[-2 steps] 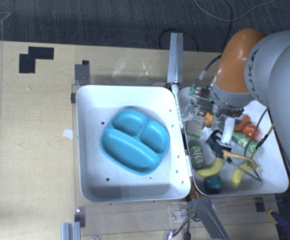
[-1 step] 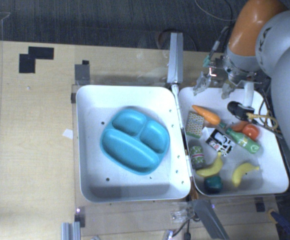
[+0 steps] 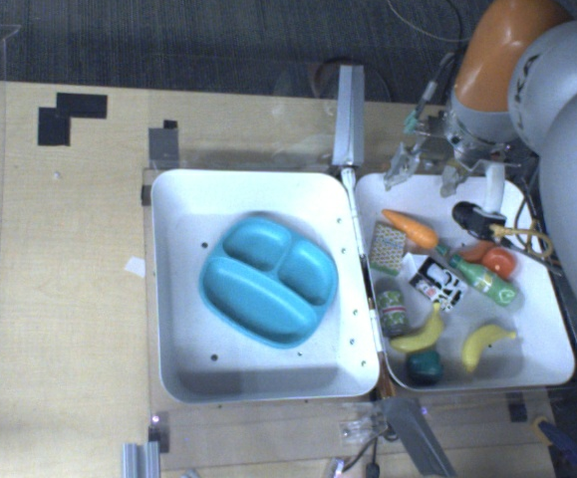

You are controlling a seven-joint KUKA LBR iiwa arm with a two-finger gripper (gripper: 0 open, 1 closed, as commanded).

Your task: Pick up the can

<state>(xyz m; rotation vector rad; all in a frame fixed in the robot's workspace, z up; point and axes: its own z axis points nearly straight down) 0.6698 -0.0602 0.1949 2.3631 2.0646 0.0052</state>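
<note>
Still, can (image 3: 393, 309) label unreadable; gripper (image 3: 430, 172) open above right bin (image 3: 557, 352).

arm (image 3: 557, 78): cut off by top and right edges | right bin (image 3: 557, 361): far-right wall hidden under the arm | can (image 3: 393, 310): label too small to read, base partly behind a banana (image 3: 420, 333) | black-and-white packet (image 3: 437, 281): print unreadable | dark round thing (image 3: 426, 366): kind unclear
</note>
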